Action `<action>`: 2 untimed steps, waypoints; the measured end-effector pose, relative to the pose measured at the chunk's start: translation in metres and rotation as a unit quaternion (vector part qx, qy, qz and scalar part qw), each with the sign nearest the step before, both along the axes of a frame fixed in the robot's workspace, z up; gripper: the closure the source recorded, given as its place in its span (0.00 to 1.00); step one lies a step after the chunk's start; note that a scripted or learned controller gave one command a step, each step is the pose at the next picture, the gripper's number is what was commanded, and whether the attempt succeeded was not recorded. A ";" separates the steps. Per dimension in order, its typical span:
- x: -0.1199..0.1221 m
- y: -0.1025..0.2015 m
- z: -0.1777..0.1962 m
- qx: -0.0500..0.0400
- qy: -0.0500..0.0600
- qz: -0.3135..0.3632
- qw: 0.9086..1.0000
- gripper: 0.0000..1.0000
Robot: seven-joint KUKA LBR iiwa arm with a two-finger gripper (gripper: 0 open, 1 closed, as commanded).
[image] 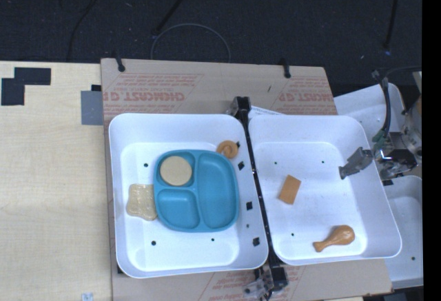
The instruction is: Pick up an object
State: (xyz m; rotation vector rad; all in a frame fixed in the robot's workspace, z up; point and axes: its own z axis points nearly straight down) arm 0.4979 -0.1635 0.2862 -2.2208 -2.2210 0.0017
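The right bin (344,131) holds an orange wedge-shaped block (289,189) near its middle and a tan drumstick (335,238) near its front right corner. My gripper (353,163) hangs over the right bin's right side, above and to the right of the orange block and apart from it. Nothing shows in the gripper. The left bin (131,155) bears a blue divided tray (207,203) with a round tan patty (175,170) in its upper left compartment. A pale toast-like slab (141,201) lies left of the tray, and a small brown ring (227,149) lies at the tray's top right.
A black divider rail (252,182) runs between the two bins. The bins rest on a cardboard sheet (207,89) on a light wooden bench (48,189). Arm parts and cables (396,151) crowd the right edge beside the right bin.
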 end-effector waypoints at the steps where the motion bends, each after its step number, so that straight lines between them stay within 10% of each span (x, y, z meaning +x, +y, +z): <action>1: -0.004 0.010 -0.050 0.001 0.002 0.000 1.000 0.00; 2: -0.006 0.020 -0.099 0.002 0.004 0.000 1.000 0.00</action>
